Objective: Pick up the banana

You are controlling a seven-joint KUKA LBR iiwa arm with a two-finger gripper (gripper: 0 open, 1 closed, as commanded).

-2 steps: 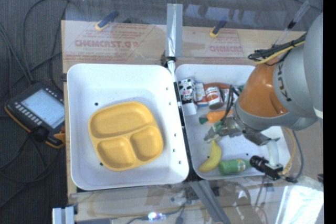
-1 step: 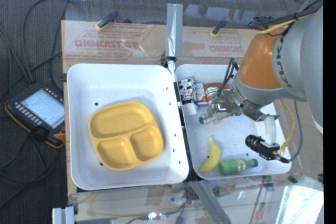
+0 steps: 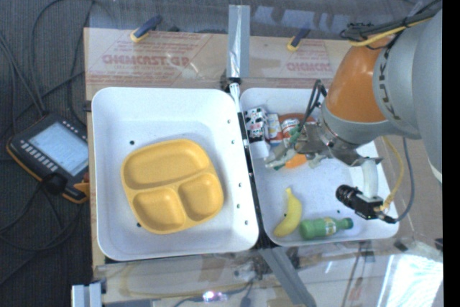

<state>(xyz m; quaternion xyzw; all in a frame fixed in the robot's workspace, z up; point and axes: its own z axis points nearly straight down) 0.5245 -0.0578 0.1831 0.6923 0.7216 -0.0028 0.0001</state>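
White bins [image 3: 108, 154] on a bench, dark carpet all round.
My claw [image 3: 302, 147] hangs over clutter; banana [image 3: 289, 214] lies below it, untouched; its spread I cannot tell.

A divided tray [image 3: 172, 185] lies in the left bin [image 3: 108, 118], while the banana [image 3: 289, 213] lies beside a bottle [image 3: 325, 227] near the right bin's [image 3: 316, 192] front edge.

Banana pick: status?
Gripper low over clutter at back of right bin, nothing seen held. Banana lying free at bin front, untouched. Green bottle touching banana's lower end; may crowd the grasp.
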